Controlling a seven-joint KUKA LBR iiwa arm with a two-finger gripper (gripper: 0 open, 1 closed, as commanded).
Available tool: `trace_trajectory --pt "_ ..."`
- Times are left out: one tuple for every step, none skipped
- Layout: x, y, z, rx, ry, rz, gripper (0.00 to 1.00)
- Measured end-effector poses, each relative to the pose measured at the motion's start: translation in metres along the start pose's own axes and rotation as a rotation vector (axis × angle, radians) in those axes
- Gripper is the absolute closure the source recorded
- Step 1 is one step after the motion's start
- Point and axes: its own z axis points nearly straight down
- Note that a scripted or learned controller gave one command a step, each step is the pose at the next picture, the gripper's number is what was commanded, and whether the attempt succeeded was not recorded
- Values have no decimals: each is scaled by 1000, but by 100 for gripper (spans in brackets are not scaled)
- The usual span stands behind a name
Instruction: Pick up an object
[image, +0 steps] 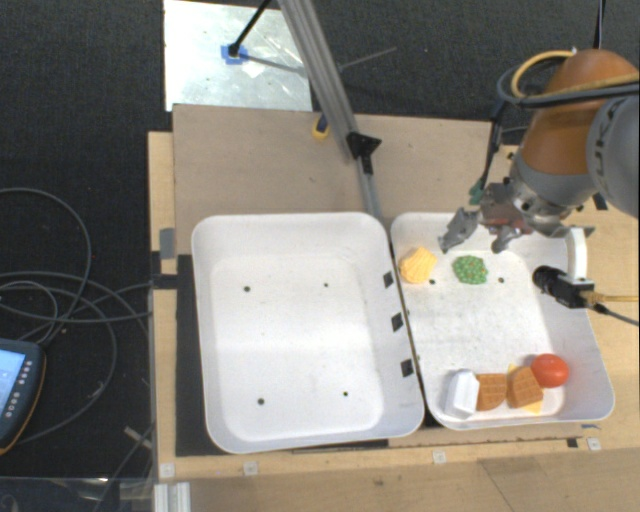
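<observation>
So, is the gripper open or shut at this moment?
Open. The gripper hangs over the right bin with its two fingers spread apart, nothing between them; the green object lies just below.

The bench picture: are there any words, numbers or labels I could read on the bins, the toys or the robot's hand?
None can be read.
The screen of the tablet at the left edge glows, but whatever it shows is too small and blurred to read.
The bins, the toy pieces and the hand bear no visible lettering.

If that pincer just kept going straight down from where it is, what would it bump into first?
Probably the green lump, which lies just below the open pincer in the right-hand bin. Depth is hard to judge, so it might narrowly miss and meet the bin floor.
</observation>
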Motion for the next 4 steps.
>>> trace_trajectory --pt "3 -2 42 -1 0 1 0" --pt "-4 3 100 0 0 1 0" --pt "-4 4 86 -6 1 2 100" --pt "-9 11 39 -10 -1 -2 100"
